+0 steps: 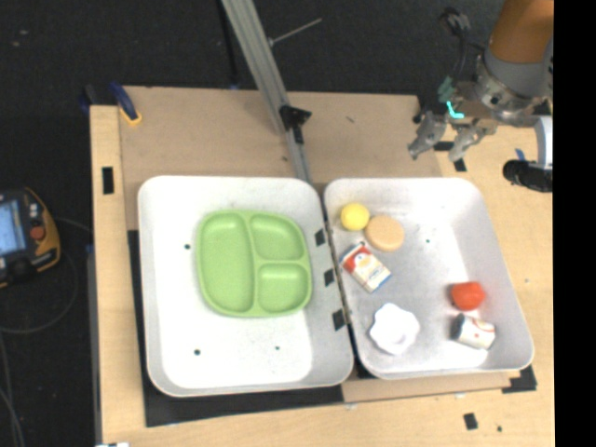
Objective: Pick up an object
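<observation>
A tan wooden bench (214, 128) sits on a dark floor. Two flat white bins lie on it side by side. The left bin (168, 343) holds a green tray (252, 264) with three parts, set near the middle of the bin. A grey metal pole (261, 63) slants down from the top and ends at the far edge where the two bins meet. A small gadget with a screen (23, 231) lies on the floor past the bench's left edge.

The right bin (494, 240) holds the small things. A yellow ball (354, 216) sits near its far left corner, and a round tan piece (386, 233) touches it on the right. A little red and white box (366, 267) lies just below them. A white lumpy thing (395, 329) sits near the near edge. A red thing (467, 295) and a white cup-like thing (473, 331) sit close together by the right edge.

The gripper (438, 142) hangs over bare bench just past the far edge of the right bin. Its fingers point down and are spread apart with nothing between them. The yellow ball is the nearest thing to it, but well apart.
</observation>
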Robot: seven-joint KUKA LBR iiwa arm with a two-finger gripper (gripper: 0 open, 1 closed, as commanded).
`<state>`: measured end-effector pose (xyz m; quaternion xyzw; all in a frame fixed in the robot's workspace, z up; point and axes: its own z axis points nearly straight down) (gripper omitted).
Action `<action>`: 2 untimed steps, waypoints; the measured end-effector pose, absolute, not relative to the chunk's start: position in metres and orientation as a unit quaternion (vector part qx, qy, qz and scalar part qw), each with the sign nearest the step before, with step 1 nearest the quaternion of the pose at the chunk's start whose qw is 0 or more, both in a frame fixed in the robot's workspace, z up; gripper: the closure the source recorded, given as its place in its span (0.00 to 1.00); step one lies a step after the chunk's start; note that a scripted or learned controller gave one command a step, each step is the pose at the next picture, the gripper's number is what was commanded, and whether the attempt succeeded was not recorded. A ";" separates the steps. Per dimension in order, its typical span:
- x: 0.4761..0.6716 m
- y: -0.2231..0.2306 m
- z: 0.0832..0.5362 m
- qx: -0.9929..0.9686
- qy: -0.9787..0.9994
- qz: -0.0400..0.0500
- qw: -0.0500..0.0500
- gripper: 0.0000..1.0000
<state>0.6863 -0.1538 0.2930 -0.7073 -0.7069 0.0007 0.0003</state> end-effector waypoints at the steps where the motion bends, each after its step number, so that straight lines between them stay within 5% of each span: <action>1: 0.687 -0.154 0.295 -0.707 -0.707 0.000 -0.001 0.00; 2: 0.689 -0.149 0.234 -0.706 -0.708 0.002 0.001 0.00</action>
